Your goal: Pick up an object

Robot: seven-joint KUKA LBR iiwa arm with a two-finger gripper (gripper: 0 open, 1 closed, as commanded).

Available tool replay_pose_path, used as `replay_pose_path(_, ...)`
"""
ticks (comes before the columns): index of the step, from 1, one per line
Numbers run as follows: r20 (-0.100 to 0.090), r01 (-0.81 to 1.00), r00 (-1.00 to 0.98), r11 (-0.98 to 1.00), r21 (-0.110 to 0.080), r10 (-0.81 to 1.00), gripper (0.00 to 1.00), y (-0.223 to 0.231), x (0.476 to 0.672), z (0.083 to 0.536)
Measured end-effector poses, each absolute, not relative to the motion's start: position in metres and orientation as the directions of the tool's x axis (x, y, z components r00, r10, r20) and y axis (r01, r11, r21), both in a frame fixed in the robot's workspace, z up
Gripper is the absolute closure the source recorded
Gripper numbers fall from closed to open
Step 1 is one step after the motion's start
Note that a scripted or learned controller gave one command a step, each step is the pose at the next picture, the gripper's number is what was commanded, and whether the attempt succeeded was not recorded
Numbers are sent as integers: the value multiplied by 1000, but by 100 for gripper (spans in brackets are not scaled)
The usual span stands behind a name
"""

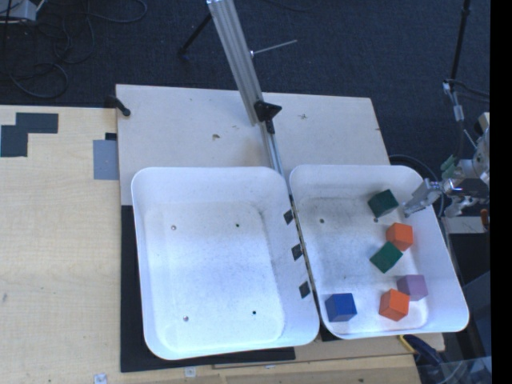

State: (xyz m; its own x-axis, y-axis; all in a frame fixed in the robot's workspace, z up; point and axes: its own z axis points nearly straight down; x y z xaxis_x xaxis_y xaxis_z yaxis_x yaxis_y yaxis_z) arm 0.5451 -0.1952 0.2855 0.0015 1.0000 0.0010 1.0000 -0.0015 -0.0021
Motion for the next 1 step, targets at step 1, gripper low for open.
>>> replay_pose_path(1,3,1000,0,0,-10,1000,0,-209,554,159)
